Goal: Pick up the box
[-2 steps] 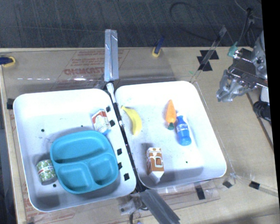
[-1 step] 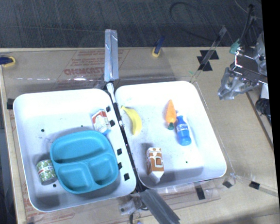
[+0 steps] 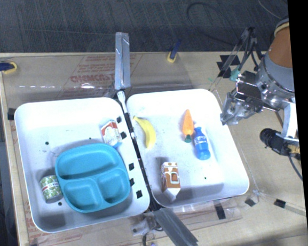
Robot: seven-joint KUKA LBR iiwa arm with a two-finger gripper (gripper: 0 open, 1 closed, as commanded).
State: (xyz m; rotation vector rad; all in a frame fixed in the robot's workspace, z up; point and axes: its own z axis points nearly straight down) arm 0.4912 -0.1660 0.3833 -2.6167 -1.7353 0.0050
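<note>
Two shallow white plastic bins sat side by side on the pale wooden bench point(image 3: 266, 179), the left bin point(image 3: 30, 117) and the right bin point(image 3: 223, 178) meeting along a dark centre divider. The task's thing could be either of two cartons. A small orange-and-white carton box point(image 3: 170, 178) stood in the lower middle of the right bin, near its front wall and well apart from the other items there. A smaller red-and-white carton point(image 3: 110, 132) lay in the left bin, against the divider and just above the upper right corner of a turquoise plastic tray with three compartments point(image 3: 92, 177), which filled the lower middle of that bin. A small round tin with a green label point(image 3: 50, 188) lay just left of the tray, near the bin's left wall. In the right bin a yellow banana point(image 3: 146, 130) lay close to the divider at upper left, an orange carrot-shaped toy point(image 3: 187, 124) lay upright in the frame further right, and a blue plastic bottle point(image 3: 201, 144) lay touching its lower end. The grey arm's gripper point(image 3: 232, 113) hung at the right of the frame, over the right bin's upper right rim and outside the group of items, well apart from both cartons. It held nothing that could be seen, and whether it was spread or pressed together could not be told.
</note>
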